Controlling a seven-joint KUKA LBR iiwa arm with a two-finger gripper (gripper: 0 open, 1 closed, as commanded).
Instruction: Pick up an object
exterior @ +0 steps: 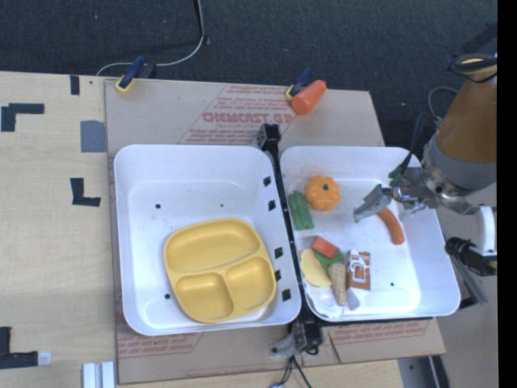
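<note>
My gripper [388,204] hangs over the right part of the right bin [420,293], with its fingers open. A grey finger [368,204] points left and down. An orange sausage-shaped piece [393,226] lies on the bin floor, its upper end just under the gripper; nothing is lifted. To the left lie a small orange pumpkin [323,192] and a green piece [300,211]. Nearer the front sit a red and green piece [325,249], a yellow lump [314,267], a beige stick [338,285] and a brown and white packet [359,269].
The left bin [145,184] holds a yellow divided plate [220,269]. A black divider [279,208] runs between the bins. An orange clamp [307,97] and a yellow and blue clamp [129,78] sit on the cardboard's far edge. The arm's orange band [472,124] rises at the right.
</note>
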